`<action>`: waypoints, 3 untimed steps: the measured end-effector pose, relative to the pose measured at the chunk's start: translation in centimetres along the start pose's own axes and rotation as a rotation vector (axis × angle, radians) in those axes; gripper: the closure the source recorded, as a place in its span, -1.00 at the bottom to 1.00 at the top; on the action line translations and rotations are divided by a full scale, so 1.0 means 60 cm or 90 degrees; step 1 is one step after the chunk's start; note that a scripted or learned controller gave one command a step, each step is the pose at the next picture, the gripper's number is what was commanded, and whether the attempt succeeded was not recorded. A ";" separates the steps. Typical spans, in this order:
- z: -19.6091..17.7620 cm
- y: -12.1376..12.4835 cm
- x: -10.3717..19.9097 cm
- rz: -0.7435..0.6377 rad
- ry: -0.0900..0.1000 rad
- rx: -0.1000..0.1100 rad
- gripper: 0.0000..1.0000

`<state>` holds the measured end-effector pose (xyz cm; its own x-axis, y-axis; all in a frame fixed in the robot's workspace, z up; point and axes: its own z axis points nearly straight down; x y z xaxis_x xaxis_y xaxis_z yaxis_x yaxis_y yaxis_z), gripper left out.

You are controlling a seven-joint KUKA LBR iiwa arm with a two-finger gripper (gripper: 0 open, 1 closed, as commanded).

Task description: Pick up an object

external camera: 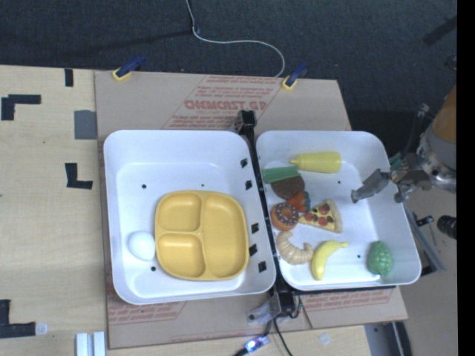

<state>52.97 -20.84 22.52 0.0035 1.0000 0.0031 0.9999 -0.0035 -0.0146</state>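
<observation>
Toy food in the right bin, gripper at its edge.

Left bin (pixel 119 199): white egg (pixel 141 245) at 8 o'clock, touching yellow divided plate (pixel 201 234). Right bin (pixel 371 148): mustard bottle (pixel 317 162) at 12 o'clock, pizza slice (pixel 322 216) centre, banana (pixel 325 257) at 6, green lump (pixel 380 258) at 4. Gripper (pixel 387 184) at 3 o'clock, above the rim; whether its jaws are apart, I cannot tell.

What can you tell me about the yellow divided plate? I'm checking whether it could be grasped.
The yellow divided plate lies flat in the left bin, slightly rotated. It is a rounded square, looks like matte plastic, with three compartments: two smaller ones on its left half, one longer one on its right. All hold nothing. A white egg sits against its left edge. The gripper is over the right bin, far from it.
</observation>
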 end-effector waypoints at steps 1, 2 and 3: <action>-0.012 0.005 0.001 -0.003 -0.002 -0.008 -1.00; 0.080 -0.008 -0.010 -0.002 -0.001 -0.005 -1.00; 0.159 -0.009 0.006 -0.003 -0.001 -0.005 -1.00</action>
<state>52.31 -20.48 12.96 -0.0020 1.0000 0.0017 1.0000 0.0020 -0.0068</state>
